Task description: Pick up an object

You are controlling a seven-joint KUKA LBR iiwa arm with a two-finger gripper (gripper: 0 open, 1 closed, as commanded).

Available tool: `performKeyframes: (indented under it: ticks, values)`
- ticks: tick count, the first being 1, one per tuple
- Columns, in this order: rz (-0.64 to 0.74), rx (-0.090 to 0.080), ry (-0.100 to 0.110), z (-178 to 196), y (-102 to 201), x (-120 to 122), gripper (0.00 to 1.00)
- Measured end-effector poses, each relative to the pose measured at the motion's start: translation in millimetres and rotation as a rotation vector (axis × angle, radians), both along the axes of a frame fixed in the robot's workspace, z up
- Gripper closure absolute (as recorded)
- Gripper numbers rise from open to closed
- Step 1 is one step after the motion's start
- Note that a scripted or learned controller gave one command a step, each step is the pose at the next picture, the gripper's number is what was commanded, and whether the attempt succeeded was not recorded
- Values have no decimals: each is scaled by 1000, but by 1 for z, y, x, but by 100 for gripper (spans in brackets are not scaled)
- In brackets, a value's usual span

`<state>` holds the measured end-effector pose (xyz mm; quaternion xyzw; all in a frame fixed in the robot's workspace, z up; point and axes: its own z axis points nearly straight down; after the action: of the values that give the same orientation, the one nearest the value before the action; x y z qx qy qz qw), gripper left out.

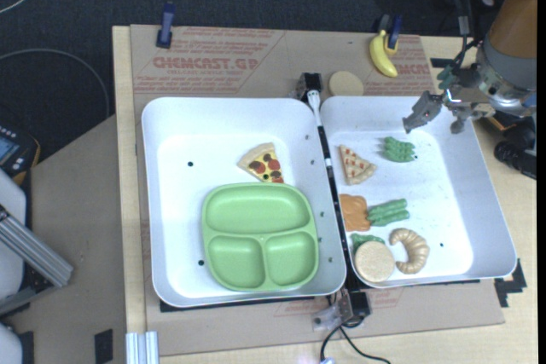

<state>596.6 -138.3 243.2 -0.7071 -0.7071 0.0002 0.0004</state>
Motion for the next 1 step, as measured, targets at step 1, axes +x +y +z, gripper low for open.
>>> performKeyframes:
  ticks: [1]
  values:
    - [1,-1,-3,11,0,1,100]
